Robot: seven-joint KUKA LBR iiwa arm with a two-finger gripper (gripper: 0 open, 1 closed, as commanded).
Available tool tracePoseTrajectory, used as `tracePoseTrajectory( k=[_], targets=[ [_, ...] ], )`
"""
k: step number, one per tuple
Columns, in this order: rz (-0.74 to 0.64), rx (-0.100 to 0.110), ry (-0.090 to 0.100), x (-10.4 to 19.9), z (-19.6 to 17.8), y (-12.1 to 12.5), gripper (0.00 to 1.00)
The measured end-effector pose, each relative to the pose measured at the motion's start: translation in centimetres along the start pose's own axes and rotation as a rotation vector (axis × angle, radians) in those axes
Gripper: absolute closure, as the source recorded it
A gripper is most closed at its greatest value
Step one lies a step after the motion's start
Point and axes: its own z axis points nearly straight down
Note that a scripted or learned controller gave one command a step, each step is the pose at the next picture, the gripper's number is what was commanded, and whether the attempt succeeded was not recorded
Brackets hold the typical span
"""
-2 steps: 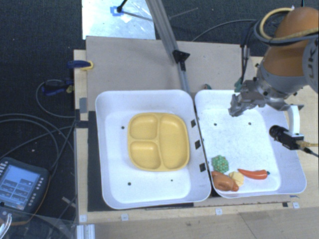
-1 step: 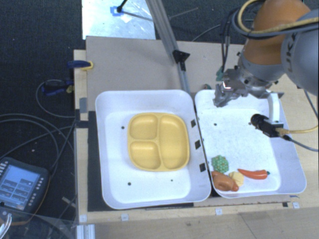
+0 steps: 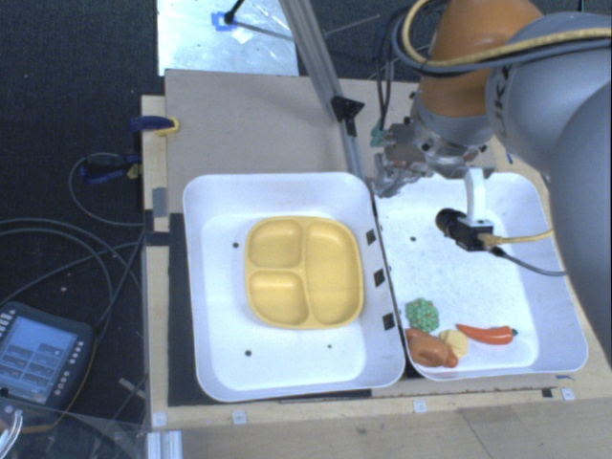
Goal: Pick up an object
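In the right bin, several small toy foods lie near the front edge: a green broccoli piece, a red-orange chili pepper, a brown sausage-like piece and a pale yellow chunk touching it. My gripper hangs over the far left corner of the right bin, close to the wall between the bins and well behind the foods. I see nothing held in it. The orange band and grey wrist hide the bin's far edge.
A yellow divided plate lies in the middle of the left bin. A black connector with a yellow cable hangs below the wrist over the right bin. A slanted metal pole crosses behind the bins.
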Motion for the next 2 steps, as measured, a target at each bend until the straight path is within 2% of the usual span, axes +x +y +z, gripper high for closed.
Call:
tracePoseTrajectory(
  k=[1,2],
  targets=[
    [0.0,0.0,0.001,4.94,1.72,2.26,1.0],
    [0.002,0.0,-0.001,4.62,1.61,2.23,0.0]
  ],
)
